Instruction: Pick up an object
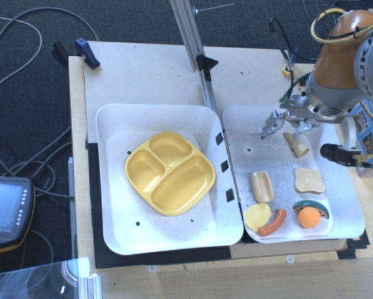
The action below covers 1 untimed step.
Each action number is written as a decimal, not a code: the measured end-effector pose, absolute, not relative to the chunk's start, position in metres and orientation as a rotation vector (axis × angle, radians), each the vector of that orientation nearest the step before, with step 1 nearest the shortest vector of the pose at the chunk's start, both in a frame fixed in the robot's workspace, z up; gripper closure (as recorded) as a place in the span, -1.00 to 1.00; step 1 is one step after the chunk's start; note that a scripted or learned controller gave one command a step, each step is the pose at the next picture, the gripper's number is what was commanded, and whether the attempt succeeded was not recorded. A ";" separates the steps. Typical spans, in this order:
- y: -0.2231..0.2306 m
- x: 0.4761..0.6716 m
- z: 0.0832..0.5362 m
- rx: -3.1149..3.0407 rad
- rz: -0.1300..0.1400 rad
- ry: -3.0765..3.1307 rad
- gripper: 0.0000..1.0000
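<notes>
Camera view is showing, nearest, the front rim of the right white plastic bin (354,226), which is serving as landmark. Just inside that rim are lying one pale yellow round slice (257,216), one red-orange toy sausage (272,223) touching it, and one orange ball (308,217) resting against one teal curved piece (312,205). Farther in are sitting one tan hot-dog bun (262,186) and one toy bread slice (309,180). Farther still, one small beige wedge (296,145) is lying directly beneath the grey two-finger gripper (284,124), which is hovering with its fingers seemingly spread and holding nothing. That wedge looks the likeliest pick. Left of the landmark, one yellow three-compartment plastic plate (170,173) is resting in the second white bin (105,167).

Risk: the wedge is small and tilted, so closing fingers could be nudging it aside or pinching only an edge.
</notes>
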<state>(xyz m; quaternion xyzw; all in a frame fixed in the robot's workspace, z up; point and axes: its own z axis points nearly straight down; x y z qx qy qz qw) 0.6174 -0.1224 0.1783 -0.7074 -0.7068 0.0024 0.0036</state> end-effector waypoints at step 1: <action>-0.120 0.618 0.136 -2.216 0.006 -2.217 -1.00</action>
